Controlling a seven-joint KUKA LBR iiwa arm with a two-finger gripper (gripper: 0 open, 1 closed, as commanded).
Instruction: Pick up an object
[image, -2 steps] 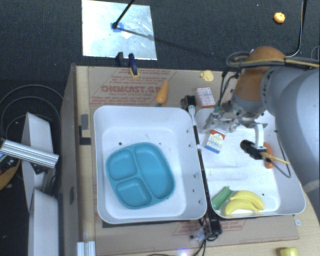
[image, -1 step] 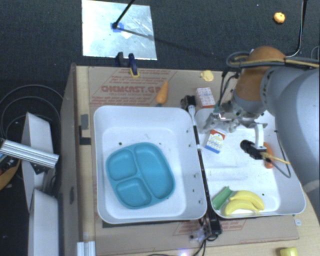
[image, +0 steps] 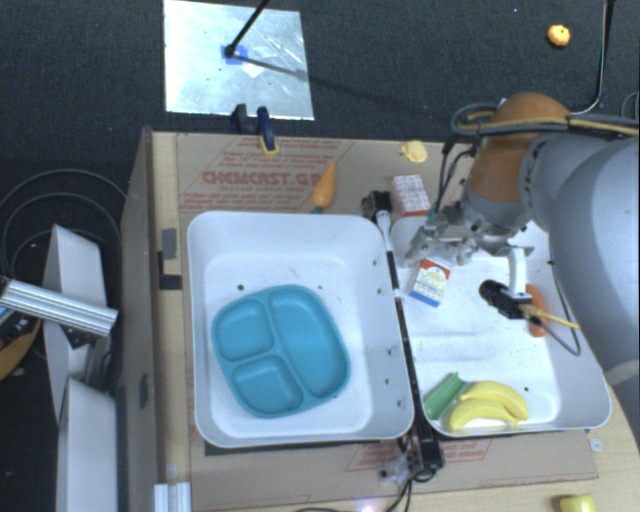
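1. Camera view, looking down: the grey arm's claw (image: 432, 246) hangs low over the right white bin (image: 575, 400), near its upper left corner.
2. How far the claw is open cannot be made out.
3. A small white, red and blue carton (image: 429, 283) lies just below the claw.
4. A banana (image: 490, 403) and a green block (image: 442, 393) lie well below it.
5. A blue divided plate (image: 279, 348) sits in the left white bin (image: 225, 245), down and left.

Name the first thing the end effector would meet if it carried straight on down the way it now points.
Most likely the small carton lying in the right bin, directly beneath the end effector. How far above it the end effector sits is unclear from this single slanted view.
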